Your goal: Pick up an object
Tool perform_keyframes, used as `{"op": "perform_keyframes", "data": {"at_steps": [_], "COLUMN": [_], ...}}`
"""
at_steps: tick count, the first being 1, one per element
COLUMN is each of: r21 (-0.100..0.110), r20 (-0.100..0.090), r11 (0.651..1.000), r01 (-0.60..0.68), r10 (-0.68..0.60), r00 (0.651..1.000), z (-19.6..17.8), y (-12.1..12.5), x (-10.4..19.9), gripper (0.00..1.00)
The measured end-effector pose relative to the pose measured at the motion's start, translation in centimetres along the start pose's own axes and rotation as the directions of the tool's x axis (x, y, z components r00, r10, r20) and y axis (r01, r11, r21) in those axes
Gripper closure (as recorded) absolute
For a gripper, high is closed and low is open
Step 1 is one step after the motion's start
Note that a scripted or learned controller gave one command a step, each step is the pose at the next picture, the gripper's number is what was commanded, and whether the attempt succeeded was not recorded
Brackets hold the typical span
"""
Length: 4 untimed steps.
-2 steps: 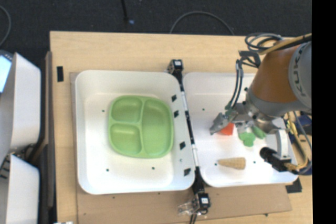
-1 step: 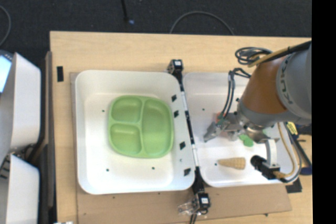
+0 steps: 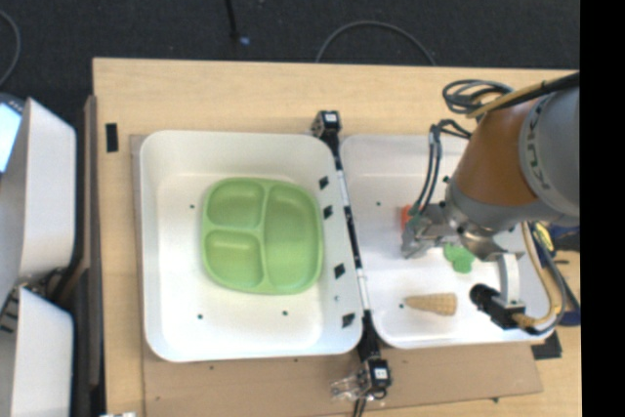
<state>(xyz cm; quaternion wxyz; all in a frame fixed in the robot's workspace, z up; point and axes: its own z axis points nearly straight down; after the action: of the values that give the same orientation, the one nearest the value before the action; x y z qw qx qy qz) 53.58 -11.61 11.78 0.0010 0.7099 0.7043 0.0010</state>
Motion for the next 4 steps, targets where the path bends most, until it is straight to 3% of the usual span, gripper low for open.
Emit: {"op": "perform_keyframes", "data": {"at_steps": [1, 3, 4], "r21": [-0.005, -0.004, 0.002], "r20": [0.002, 0.002, 0.000], "r11": [1.000, 1.000, 1.000], "r01": [0.010, 0.011, 0.014], "r10": [-0.010, -0.011, -0.014], "r00": [1.000, 1.000, 1.000], "z": [-6.4, -15.3, -13.8], "y": [0.4, 0.4, 1.2], "x": [0.1, -0.4, 4.9], "gripper": [1.00, 1.00, 1.00]}}
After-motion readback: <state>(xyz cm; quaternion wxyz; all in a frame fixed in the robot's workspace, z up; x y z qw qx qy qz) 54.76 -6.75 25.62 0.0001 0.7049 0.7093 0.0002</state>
